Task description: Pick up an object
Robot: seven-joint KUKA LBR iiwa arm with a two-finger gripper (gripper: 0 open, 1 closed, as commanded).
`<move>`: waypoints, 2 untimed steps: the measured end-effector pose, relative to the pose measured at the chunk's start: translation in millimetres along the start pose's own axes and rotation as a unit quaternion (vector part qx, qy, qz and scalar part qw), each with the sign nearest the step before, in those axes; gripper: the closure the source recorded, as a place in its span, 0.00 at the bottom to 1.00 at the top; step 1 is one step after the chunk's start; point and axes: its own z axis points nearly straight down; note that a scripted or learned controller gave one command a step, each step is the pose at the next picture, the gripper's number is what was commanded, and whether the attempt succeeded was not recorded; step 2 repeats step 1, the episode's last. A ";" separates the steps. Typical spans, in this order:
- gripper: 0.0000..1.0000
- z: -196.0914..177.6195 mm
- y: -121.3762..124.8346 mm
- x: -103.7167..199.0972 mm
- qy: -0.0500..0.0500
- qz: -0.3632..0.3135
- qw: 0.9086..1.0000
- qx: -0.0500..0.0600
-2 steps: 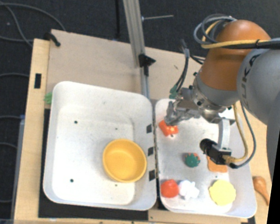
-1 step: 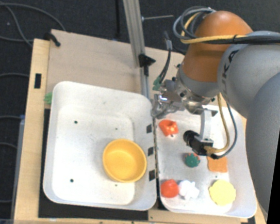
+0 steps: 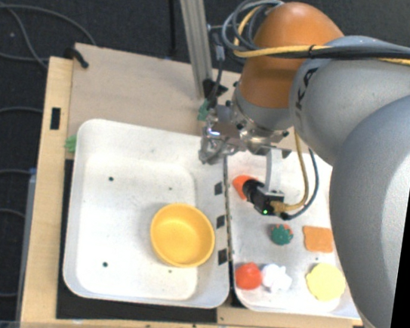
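Grey two-finger gripper (image 3: 214,144) hangs over the far rim where the bins meet, probably staging a pick; open or closed, can't tell. Nearest candidate is a small orange-red rounded piece (image 3: 241,185) in the right white bin (image 3: 294,258). Yellow plastic bowl (image 3: 181,235) sits in the left white bin (image 3: 125,186).

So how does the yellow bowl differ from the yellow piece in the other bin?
The yellow bowl sits in the left bin, the yellow piece in the right bin. The bowl is clearly larger than the piece. The bowl is hollow and open upward; the piece looks flat-topped. Both are yellow and roundish.
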 end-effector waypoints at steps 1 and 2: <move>0.00 -0.3 -0.5 -3.3 -0.001 0.001 1.000 0.001; 0.00 -0.3 -0.5 -3.3 -0.001 0.001 1.000 0.001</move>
